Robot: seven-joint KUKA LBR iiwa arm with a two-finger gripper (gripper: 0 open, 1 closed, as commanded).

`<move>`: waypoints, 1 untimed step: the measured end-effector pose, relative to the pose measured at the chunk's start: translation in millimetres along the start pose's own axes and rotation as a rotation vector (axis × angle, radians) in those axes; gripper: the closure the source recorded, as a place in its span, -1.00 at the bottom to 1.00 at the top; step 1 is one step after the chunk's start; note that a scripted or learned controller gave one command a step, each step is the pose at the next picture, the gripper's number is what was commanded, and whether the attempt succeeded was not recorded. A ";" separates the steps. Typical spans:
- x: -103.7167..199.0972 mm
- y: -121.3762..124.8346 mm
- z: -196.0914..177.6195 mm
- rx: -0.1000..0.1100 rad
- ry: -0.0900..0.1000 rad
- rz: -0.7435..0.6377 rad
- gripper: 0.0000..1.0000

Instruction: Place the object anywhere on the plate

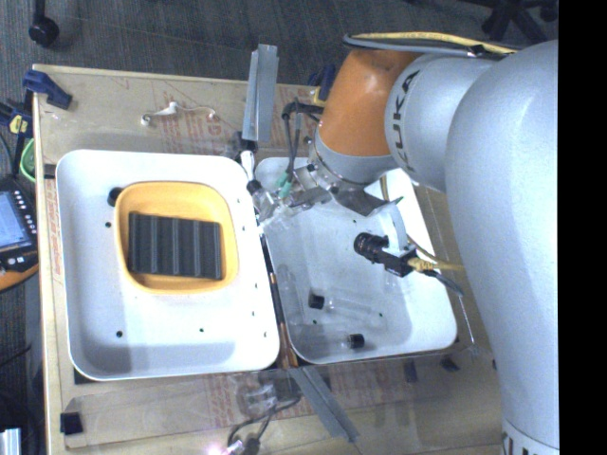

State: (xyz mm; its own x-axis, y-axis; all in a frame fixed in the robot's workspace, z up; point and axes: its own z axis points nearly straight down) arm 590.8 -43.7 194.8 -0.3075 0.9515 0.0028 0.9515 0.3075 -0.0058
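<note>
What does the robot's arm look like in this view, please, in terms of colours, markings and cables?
The arm is bulky, rounded and light grey, with an orange band above the wrist and dark KUKA lettering beside it. Thin dark cables loop near the wrist, and a black cylindrical fitting carries a yellow-tipped lead.

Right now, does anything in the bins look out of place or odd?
Nothing looks spilled or broken. The yellow plate in the left bin already carries a dark ridged block, lying flat. The gripper sits over the right bin's top corner.
</note>
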 end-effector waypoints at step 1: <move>-0.1 0.1 -0.3 0.000 0.000 0.000 -1.00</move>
State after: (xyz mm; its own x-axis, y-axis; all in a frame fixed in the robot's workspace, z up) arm 591.0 -43.8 195.1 -0.3074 0.9516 0.0026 0.9515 0.3075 -0.0053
